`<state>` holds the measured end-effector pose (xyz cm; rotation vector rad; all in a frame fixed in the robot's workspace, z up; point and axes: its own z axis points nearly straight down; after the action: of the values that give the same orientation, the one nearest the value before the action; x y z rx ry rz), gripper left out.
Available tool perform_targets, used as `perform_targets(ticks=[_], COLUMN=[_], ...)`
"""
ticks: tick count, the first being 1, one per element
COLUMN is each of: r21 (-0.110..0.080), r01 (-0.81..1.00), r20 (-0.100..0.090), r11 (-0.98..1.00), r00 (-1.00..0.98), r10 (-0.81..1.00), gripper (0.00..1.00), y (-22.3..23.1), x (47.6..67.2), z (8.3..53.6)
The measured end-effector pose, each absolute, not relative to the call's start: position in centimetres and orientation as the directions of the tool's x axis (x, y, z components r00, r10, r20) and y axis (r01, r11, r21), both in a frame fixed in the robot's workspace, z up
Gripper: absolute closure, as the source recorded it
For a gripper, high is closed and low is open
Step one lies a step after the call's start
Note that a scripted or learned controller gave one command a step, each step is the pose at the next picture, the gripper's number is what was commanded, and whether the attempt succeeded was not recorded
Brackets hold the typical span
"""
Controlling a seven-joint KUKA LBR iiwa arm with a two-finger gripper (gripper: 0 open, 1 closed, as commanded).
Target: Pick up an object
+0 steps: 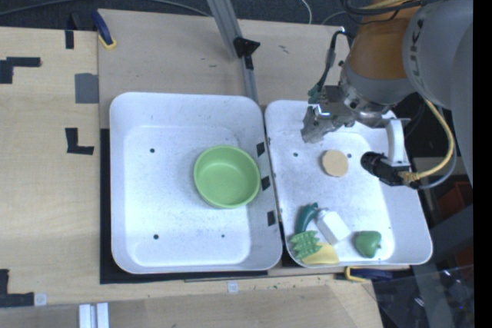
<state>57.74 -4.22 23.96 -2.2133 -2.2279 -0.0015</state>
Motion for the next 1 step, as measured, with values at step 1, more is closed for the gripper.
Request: perform_targets(ticks=[1], r21=[-0.002], r01=[1.0], r20=[0.0], r11=[0.005], r00=[-0.005], r10=[1.0], gripper=[1.0], y=[-0.1], x=[59.4], z=[23.06])
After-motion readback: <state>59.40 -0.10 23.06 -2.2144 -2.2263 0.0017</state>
